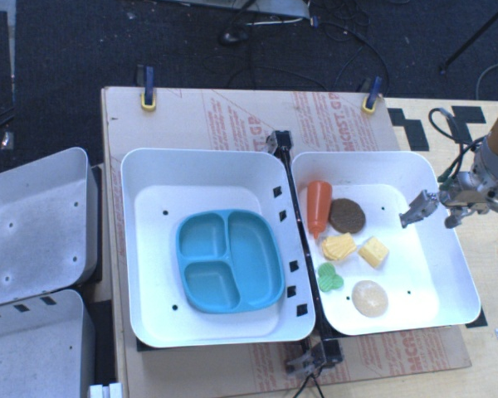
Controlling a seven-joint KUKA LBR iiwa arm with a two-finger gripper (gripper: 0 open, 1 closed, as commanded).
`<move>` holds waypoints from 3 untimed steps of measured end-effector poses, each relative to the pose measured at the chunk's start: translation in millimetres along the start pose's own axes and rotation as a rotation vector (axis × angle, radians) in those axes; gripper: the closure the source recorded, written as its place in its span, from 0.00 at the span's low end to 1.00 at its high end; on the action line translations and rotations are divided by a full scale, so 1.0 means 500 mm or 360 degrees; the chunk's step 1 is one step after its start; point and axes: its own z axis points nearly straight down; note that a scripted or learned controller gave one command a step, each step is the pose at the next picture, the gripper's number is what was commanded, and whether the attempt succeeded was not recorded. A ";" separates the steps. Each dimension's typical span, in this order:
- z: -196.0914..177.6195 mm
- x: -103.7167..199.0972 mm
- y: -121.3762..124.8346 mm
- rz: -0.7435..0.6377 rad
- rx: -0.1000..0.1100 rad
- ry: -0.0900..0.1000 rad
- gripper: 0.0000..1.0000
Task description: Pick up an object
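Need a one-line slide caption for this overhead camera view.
Gripper open over the right bin's edge, toy food untouched; blue divided plate in the left bin.

Grey metal gripper (436,208) with two slim dark-grey fingers (415,211), blocky silver wrist housing, black cable looping at its far side, strip of orange band at the right edge

Lighting even and bright, mostly from overhead. White bins (365,168) run close to blown out, slight glare on their walls, soft shadows only. Blue tray (230,260) shows mild sheen on its ridges. Dark floor (58,48) stays murky, cables barely readable. Focus is decent mid-frame; gripper (436,208) at right edge looks a bit soft. Overall resolution low, some grain.
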 end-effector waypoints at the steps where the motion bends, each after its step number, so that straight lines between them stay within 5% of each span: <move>1: -0.013 0.001 0.005 -0.0005 -0.0018 -0.0005 0.00; 3: 0.201 0.004 0.008 -0.0004 -0.0010 -0.0001 0.00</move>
